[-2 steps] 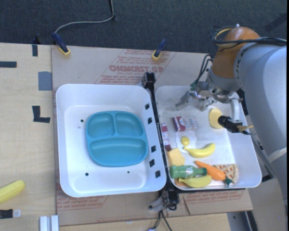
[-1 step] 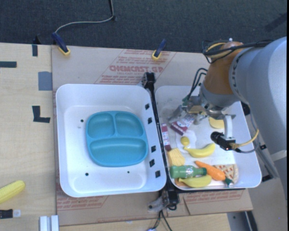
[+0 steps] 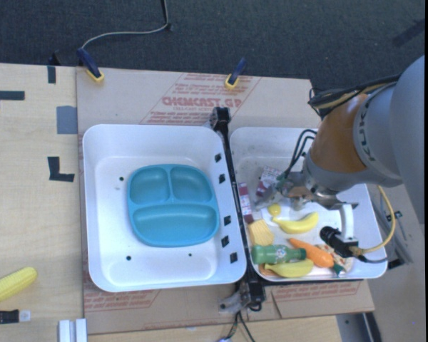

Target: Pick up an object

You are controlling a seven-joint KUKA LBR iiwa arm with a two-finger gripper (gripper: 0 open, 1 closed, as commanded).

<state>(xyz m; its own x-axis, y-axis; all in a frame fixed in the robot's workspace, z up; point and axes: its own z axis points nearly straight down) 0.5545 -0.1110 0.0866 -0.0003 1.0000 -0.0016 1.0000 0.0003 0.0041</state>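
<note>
My gripper [image 3: 284,187] is low in the right bin [image 3: 357,271], near its middle, below the orange band of the wrist. It hangs over a pink and grey packet [image 3: 266,179]. Just in front of it lie a small yellow piece [image 3: 274,209] and a yellow banana [image 3: 297,224]. Nearer the bin's front wall are a corn piece [image 3: 260,231], a green bottle [image 3: 273,254], an orange carrot [image 3: 310,251] and a second banana [image 3: 293,268]. The arm hides part of the bin's right side.
The left bin [image 3: 100,262] holds a blue divided plate [image 3: 173,204]. A yellow toy corn cob [image 3: 11,285] lies on the bench at the lower left. Black clips [image 3: 220,117] join the bins along the middle divider. Cables run beside the arm at the right.
</note>
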